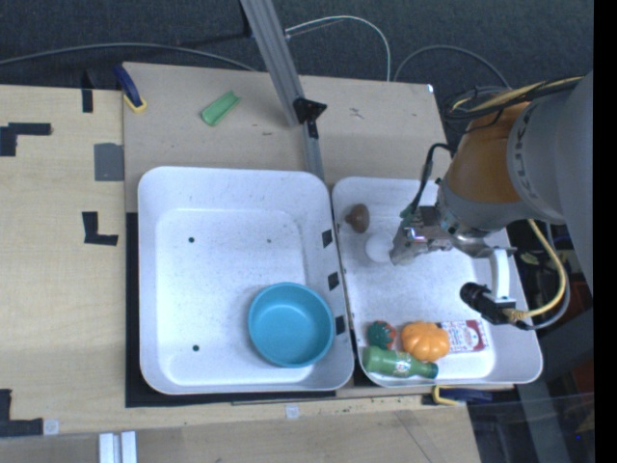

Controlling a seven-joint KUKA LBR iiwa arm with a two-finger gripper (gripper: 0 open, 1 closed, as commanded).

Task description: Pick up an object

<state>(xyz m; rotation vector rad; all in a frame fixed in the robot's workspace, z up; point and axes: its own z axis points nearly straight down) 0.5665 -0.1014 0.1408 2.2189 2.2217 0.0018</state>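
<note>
The hand hangs low over the right bin, in its upper middle part; whether it is wide or narrow cannot be told from this slanted view. Just to its left a small white ball lies on the bin floor, close beside the hand, though contact cannot be judged. A brown rounded object sits a little further up and left, near the bin's left wall. Along the bin's near edge lie an orange fruit-like object, a green object and a flat red-and-white packet, all well apart from the hand. The left bin holds 1 blue bowl. A green block lies on the table.
</note>
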